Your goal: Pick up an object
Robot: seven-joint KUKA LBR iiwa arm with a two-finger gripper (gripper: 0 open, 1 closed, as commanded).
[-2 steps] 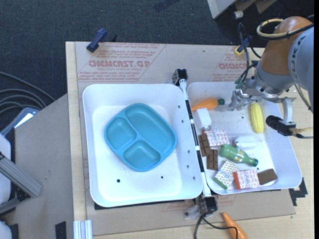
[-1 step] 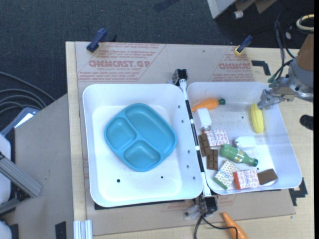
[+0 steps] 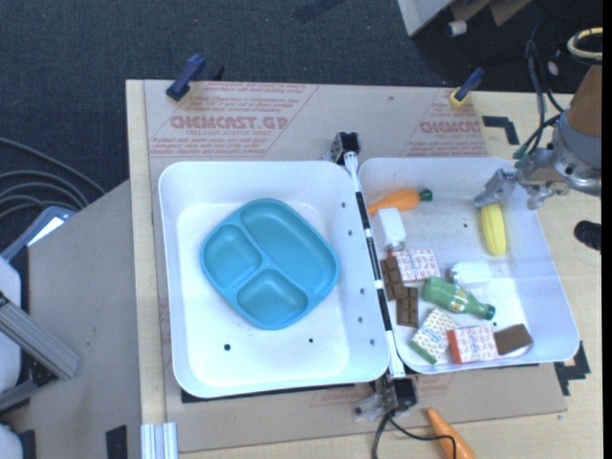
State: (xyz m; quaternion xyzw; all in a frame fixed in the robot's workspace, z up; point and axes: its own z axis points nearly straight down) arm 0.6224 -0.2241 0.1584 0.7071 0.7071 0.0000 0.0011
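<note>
The right bin (image 3: 550, 285) holds several small items. A yellow corn cob (image 3: 492, 229) lies near its far right side, and an orange carrot (image 3: 397, 200) lies at the far left corner. A green bottle (image 3: 457, 298) rests on its side in the middle, with a white block (image 3: 390, 226), snack packets (image 3: 417, 264) and chocolate pieces (image 3: 406, 306) around it. My gripper (image 3: 509, 189) hovers over the bin's far right corner, just above the corn cob's top end, with nothing seen in it.
The left bin (image 3: 182, 218) holds a blue divided plate (image 3: 270, 262). A black hinge strip (image 3: 368, 247) runs between the two bins. Blue and yellow clamps (image 3: 185, 75) sit on the board's far edge. Cables hang at the right.
</note>
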